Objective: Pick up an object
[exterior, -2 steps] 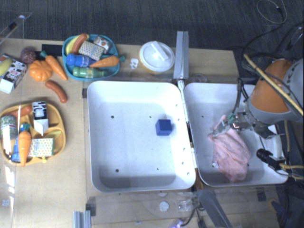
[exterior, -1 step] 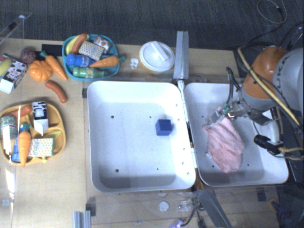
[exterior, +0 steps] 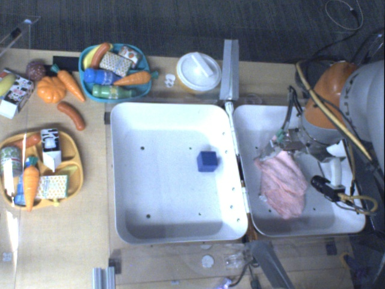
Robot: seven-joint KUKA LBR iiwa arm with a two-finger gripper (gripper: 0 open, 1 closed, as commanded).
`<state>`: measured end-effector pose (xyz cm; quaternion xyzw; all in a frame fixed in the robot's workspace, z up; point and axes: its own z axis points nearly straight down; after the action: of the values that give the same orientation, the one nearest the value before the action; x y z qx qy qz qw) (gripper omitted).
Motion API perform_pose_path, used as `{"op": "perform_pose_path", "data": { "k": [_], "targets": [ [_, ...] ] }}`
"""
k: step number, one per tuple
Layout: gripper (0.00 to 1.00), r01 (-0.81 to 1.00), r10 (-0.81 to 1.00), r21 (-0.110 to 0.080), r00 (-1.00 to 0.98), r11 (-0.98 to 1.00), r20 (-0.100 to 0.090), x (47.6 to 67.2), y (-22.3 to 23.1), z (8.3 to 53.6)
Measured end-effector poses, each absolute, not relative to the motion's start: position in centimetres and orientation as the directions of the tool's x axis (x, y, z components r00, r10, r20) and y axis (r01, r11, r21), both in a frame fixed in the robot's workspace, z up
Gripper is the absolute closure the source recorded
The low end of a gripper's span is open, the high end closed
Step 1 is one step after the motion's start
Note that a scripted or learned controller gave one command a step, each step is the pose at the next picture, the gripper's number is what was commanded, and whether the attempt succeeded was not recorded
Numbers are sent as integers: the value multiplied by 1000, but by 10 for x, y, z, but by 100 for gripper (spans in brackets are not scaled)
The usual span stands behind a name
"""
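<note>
Crowding bin (exterior: 355, 224) w/ pink cloth (exterior: 281, 184)

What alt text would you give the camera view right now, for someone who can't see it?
The gripper is low in the right bin, at the top edge of a crumpled pink cloth. A blue cube sits alone in the left bin. Toy food lies on the bench to the left.

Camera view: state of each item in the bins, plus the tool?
Blue cube: resting free in left bin, untouched.
Pink cloth: crumpled in right bin, top edge at tool.
Tool: low over cloth's top edge; grip unclear.
</note>
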<state>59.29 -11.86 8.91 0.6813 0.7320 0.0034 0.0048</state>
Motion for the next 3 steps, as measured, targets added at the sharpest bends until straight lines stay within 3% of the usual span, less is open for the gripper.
{"op": "perform_pose_path", "data": {
  "k": [1,2,3],
  "targets": [
    [0,969,969,11,-245,245,-6,581,-178,89],
    [0,955,955,9,-297,297,-4,628,-205,88],
    [100,953,954,16,-301,301,-7,631,-202,101]
  ]
}}
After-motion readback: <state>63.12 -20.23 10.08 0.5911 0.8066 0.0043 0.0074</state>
